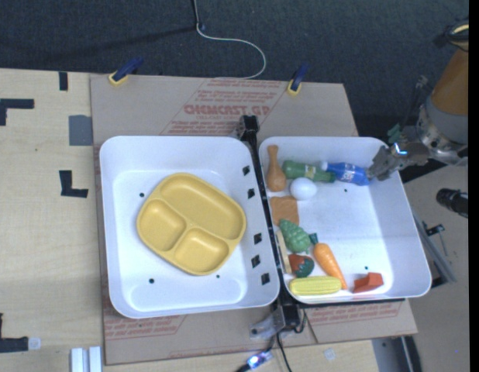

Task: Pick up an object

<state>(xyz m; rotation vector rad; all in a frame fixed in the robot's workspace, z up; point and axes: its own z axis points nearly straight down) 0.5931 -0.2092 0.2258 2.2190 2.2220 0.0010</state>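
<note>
The right bin (pixel 379 231) holds several toy foods along its left and front sides. A blue bottle (pixel 347 173) lies at the back beside a green bottle (pixel 308 170), a white egg (pixel 303 188) and a tan drumstick (pixel 274 169). Lower down lie a brown slice (pixel 284 208), a green vegetable (pixel 296 237), a carrot (pixel 328 260), a red and green fruit (pixel 301 266), a corn cob (pixel 315 287) and a red piece (pixel 368 282). My gripper (pixel 383 163) hangs over the bin's back right corner, just right of the blue bottle. Nothing is visibly in its grasp.
The left bin (pixel 123 208) carries a yellow divided plate (pixel 191 222). A black hinge strip (pixel 259 208) runs between the bins. Cardboard (pixel 216 103) lies under both, held by clamps at the back. The right bin's centre and right side are bare white floor.
</note>
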